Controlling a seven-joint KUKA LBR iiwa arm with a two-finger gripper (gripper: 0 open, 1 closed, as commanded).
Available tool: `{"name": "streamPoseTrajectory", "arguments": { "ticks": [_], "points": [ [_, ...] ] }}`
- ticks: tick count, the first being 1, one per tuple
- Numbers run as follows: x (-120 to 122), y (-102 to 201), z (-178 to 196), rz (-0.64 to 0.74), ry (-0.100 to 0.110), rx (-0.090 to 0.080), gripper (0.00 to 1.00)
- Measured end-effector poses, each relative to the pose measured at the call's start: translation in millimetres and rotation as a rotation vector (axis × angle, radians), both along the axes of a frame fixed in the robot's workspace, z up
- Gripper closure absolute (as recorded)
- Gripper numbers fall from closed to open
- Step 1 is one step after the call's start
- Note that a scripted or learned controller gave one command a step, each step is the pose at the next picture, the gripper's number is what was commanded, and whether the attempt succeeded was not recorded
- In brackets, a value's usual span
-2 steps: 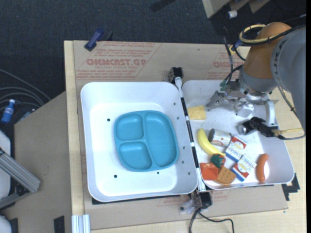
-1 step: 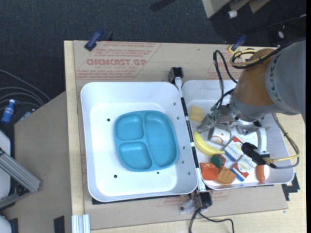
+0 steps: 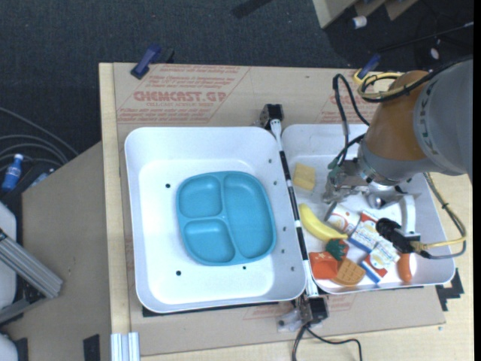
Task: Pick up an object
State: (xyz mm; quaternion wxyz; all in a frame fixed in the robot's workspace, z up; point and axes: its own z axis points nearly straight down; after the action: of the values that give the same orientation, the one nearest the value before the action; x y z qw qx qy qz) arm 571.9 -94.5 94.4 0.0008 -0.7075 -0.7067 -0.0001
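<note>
Banana [image 3: 322, 225] partly hidden among cluttered toys [image 3: 364, 250].

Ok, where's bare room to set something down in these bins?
Left bin: bare white floor rings the blue divided plate, widest along its left and near edges. Right bin: crowded; the arm covers its middle, with the banana, cheese block and packets packed along the near side.
</note>
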Motion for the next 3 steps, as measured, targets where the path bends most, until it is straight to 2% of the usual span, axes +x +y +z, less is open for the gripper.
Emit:
{"name": "streamPoseTrajectory", "arguments": {
  "ticks": [1,2,3],
  "points": [
    [-0.1,0.0,-0.2,0.000,0.000,0.000,0.00],
    [84.5,-1.9,-9.6,0.002,-0.001,-0.001,0.00],
    [85.8,-1.8,2.0,0.003,-0.005,-0.003,1.00]
  ]
}}
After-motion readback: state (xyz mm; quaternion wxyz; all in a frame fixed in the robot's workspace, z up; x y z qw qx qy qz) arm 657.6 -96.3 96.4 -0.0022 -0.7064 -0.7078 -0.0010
